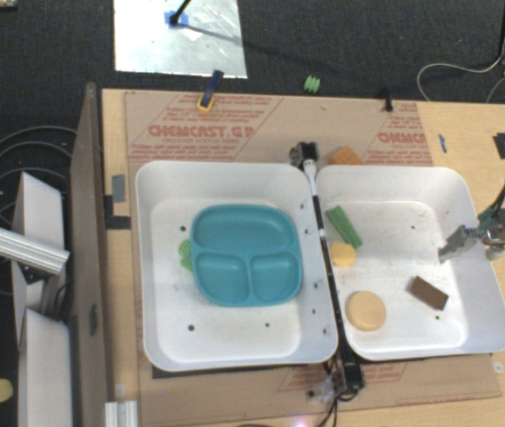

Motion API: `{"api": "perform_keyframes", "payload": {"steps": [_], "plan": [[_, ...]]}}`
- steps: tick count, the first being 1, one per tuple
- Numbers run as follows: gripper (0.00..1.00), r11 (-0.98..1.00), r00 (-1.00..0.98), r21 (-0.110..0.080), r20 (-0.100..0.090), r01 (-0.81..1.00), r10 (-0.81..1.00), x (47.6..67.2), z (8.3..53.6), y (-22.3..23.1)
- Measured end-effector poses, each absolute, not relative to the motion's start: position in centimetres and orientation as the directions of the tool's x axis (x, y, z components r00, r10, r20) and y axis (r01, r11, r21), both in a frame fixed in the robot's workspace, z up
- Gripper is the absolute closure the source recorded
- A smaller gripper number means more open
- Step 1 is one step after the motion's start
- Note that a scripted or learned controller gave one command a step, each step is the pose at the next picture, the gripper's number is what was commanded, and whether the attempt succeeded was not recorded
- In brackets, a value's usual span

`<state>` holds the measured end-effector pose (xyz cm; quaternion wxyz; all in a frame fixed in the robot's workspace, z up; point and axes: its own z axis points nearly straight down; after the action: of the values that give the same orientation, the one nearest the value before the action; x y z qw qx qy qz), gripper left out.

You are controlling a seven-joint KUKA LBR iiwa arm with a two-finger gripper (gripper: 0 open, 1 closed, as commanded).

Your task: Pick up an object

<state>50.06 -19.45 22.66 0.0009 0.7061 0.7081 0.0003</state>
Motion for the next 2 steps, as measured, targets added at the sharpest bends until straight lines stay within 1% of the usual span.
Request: {"api": "perform_keyframes", "payload": {"steps": [1,2], "plan": [[0.0,0.0,0.0,-0.008,0.003,1.0,1.0,49.4,11.8,-20.6],[0.0,0.0,0.0,0.004,-0.002,1.0,1.0,48.7,14.7,-20.7]]}}
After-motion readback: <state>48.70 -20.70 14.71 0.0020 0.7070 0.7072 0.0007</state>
